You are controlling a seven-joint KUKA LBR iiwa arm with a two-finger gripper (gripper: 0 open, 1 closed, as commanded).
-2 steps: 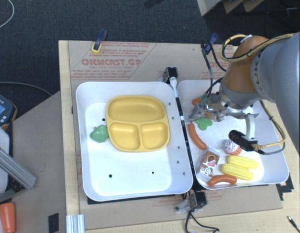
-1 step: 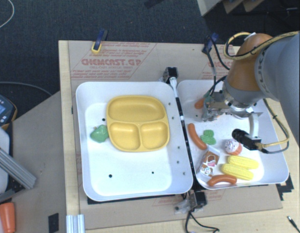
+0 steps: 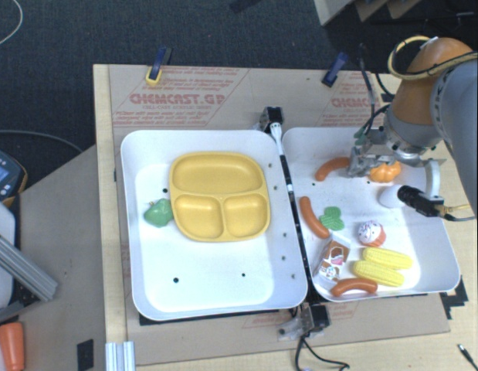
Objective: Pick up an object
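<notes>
Nearest the camera in the right bin (image 3: 447,273) sits a little sausage (image 3: 354,287), lying along the near rim. Just beyond it are two yellow corn cobs (image 3: 384,265) side by side, and to their left a small printed packet (image 3: 332,261) tilted against the bin's left wall. Past that there's a round white and red ball-ish thing (image 3: 370,233), a green leafy toy (image 3: 332,219), and another sausage (image 3: 313,216) lying slantwise just beside the divider.

Over at the far end of that bin is where the action is. The gripper (image 3: 367,161) hangs low over the bin floor, right between a curved orange sausage (image 3: 331,168) on its left and a small orange fruit piece (image 3: 384,171) on its right. It looks very close to both, maybe touching the orange piece, but honestly I can't tell whether the hand is wide, narrow or pinching anything, since the wrist blocks that part.

Left bin (image 3: 138,230) has a yellow divided plate (image 3: 220,195) with three compartments, sitting toward the far side, and a green toy veggie (image 3: 157,212) just beside the plate's left edge.
</notes>
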